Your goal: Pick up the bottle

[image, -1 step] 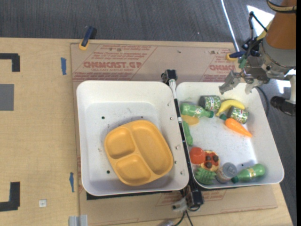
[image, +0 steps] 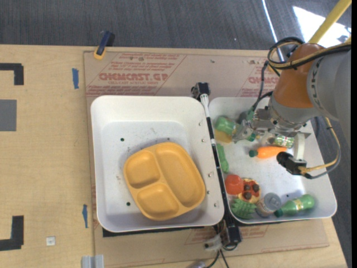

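Camera view: at the near edge of the right bin (image: 329, 202), the green bottle (image: 295, 205) is being shown lying on its side, just beside a grey round piece (image: 271, 200). Further left, a red cup (image: 233, 182) and a leafy green toy (image: 242, 207) are being kept close together. In the left bin (image: 106, 149), a yellow 3-compartment plate (image: 163, 179) is being held. Beyond, an orange carrot (image: 271, 152) is lying just below the gripper (image: 262, 128); whether its fingers are released or clenched cannot be told.
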Controlling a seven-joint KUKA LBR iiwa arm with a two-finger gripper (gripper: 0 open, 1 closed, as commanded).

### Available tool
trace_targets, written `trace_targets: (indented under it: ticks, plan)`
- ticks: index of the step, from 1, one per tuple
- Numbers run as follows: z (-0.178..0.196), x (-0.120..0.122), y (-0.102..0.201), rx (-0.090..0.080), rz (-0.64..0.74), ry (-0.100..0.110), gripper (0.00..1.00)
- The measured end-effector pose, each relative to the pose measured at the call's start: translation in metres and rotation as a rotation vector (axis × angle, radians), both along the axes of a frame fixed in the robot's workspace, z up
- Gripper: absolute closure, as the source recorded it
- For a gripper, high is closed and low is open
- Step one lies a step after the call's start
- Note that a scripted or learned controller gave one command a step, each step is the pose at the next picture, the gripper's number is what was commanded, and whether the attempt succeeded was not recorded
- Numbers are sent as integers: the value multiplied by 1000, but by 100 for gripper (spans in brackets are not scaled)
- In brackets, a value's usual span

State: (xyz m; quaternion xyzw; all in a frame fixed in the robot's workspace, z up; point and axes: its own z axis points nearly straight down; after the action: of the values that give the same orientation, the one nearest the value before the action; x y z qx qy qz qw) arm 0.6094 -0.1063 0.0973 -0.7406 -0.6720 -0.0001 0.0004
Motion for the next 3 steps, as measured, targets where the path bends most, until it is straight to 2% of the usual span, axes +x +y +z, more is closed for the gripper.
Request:
trace_targets:
  ticks: [1,2,3]
  plan:
    - [-8,48,-6,15,248,65,0]
    - [-7,42,-14,-11,247,27,100]
    - [-6,43,1,17,255,36,0]
